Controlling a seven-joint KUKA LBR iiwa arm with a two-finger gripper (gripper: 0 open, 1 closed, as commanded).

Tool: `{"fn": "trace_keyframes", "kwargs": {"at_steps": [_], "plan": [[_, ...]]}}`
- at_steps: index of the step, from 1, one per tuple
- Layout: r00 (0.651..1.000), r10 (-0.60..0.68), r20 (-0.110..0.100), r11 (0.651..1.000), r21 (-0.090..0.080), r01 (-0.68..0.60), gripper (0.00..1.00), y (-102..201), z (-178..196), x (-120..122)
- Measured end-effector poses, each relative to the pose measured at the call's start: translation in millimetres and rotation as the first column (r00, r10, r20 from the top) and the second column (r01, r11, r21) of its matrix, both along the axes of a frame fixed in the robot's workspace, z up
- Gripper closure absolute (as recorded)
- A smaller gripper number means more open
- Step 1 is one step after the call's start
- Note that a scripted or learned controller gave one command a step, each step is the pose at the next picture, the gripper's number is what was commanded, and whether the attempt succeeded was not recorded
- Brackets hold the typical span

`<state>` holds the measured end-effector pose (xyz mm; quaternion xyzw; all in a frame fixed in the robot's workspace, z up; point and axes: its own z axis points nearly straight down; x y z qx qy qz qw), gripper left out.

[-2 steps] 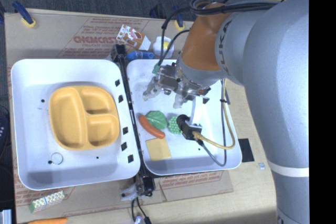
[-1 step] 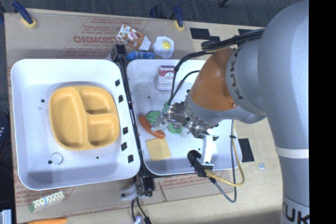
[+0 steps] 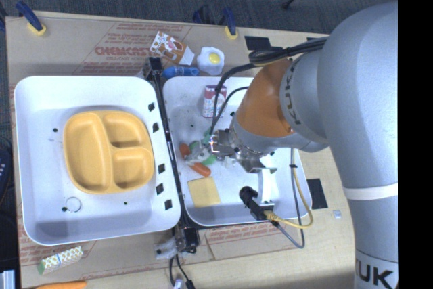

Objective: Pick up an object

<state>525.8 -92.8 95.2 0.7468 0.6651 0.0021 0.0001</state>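
Observation:
My gripper (image 3: 218, 145) reaches down into the right bin (image 3: 284, 210), its tip among a cluster of small items at the bin's left middle. Right beside the tip lie a green piece (image 3: 195, 148), a red piece (image 3: 183, 149) and an orange carrot-like piece (image 3: 200, 169). A flat yellow slice (image 3: 204, 192) lies nearer the front. A small can with a red label (image 3: 212, 101) stands at the back of the bin. The orange-banded wrist (image 3: 267, 108) covers much of the bin's right side.
The left bin (image 3: 40, 105) holds a yellow divided tray (image 3: 108, 149). Behind the bins lie a small carton (image 3: 166, 46), a blue item (image 3: 181, 71) and a yellow-white item (image 3: 212, 59). A wrapped packet (image 3: 61, 258) lies at the front left. A yellow cable (image 3: 291, 221) loops over the right bin's front rim.

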Motion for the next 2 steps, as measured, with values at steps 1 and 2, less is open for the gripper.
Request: {"fn": "trace_keyframes", "kwargs": {"at_steps": [1, 2], "plan": [[1.0, 0.005, 0.001, 1.0, 0.001, -0.005, 1.0, 1, 10, 1], [1.0, -0.008, -0.004, 1.0, -0.003, 0.008, 1.0, -15, 167, -41]]}}
